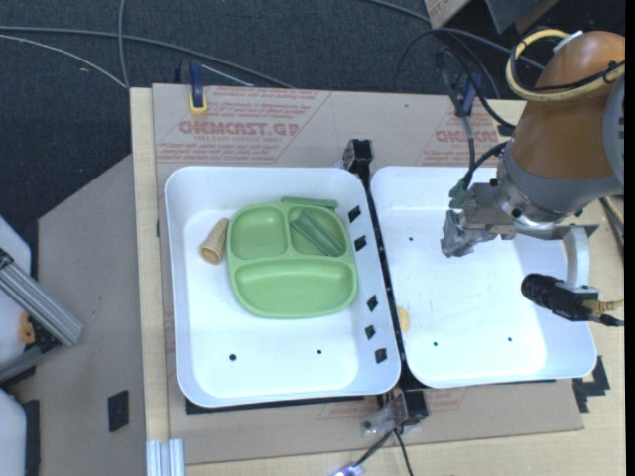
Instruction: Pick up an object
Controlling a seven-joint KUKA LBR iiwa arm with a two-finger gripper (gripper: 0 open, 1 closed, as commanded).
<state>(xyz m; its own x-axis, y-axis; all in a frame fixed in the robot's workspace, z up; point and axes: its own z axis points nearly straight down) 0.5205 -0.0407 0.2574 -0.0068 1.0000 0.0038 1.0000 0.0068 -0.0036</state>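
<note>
A green divided plate [291, 288] lies in the left bin [198, 365]. A flat green piece [319, 232] rests in its upper right compartment. A tan cone [213, 241] lies on the bin floor, touching the plate's left edge. My gripper [454, 244] hangs over the upper middle of the right bin [476, 370], pointing down, far from the plate and the cone. I see nothing held in it. A small tan bit [402, 318] sits at the right bin's left wall.
A black divider with clips [369, 256] runs between the two bins. The bins stand on a cardboard sheet [248, 117] with a blue clamp [197, 87] at its back left. Cables trail over the dark floor behind.
</note>
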